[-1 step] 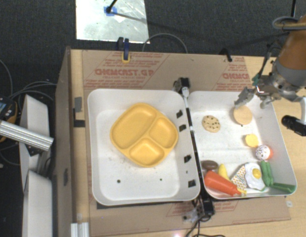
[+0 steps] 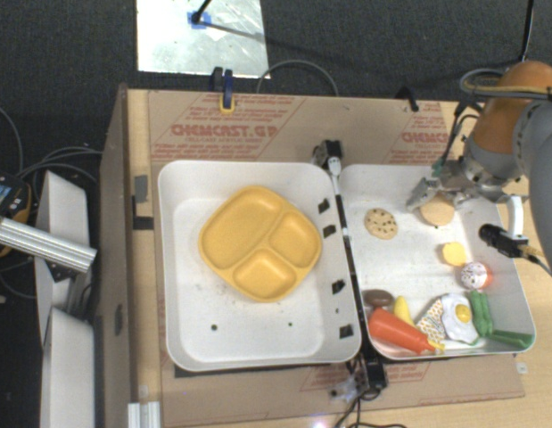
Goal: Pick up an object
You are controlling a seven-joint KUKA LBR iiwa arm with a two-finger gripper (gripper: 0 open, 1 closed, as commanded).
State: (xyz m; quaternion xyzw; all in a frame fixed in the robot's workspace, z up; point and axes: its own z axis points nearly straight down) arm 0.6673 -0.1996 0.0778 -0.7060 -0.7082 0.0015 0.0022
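Camera view from above has the grey claw (image 2: 443, 193) low over the far right part of the right-hand shallow white bin (image 2: 409, 178), just above and touching or nearly touching a flat tan round toy piece (image 2: 439, 213), which I judge to be the thing it is going for. Its body hides the working end, so I cannot tell how far open it is, and nothing can be seen held in it. The main risk, as I judge it, is a miss: the tan piece lies flat and low on the smooth bin floor, so a closing claw could slide over it or push it toward the bin wall rather than lift it. A brown-speckled round toy cookie (image 2: 380, 224) lies near, to the left, apart from the tan piece; a small yellow round piece (image 2: 454, 254) and a white-and-red ball (image 2: 473, 275) sit nearer the front, and the ball could roll if bumped. A toy fried egg (image 2: 457, 315), a green pea pod (image 2: 490, 319) and an orange carrot (image 2: 400, 330) crowd the front edge, well apart. The left-hand white bin (image 2: 191, 328) holds a yellow divided plastic plate (image 2: 260, 242), well out of the way. Nothing stands directly over the tan piece.
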